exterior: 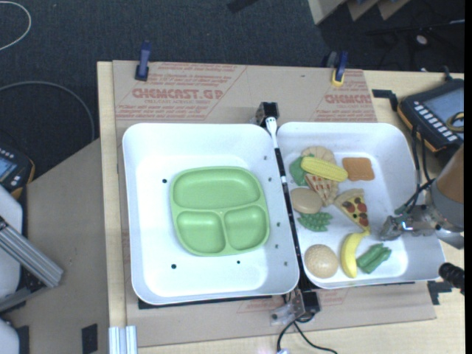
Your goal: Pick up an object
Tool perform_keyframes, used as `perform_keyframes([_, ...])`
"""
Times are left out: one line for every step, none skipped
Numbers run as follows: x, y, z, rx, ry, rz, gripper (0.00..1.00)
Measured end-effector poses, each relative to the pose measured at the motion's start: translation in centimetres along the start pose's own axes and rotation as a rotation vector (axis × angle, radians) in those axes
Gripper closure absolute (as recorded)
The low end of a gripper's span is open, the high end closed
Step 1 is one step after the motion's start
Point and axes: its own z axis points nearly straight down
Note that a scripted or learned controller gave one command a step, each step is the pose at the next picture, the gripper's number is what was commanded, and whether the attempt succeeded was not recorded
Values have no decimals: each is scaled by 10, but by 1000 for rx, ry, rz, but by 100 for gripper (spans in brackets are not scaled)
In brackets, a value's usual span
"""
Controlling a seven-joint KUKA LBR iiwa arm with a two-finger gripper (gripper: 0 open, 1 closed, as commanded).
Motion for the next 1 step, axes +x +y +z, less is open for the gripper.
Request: perform_keyframes([0, 0, 0, 0, 0, 0, 100])
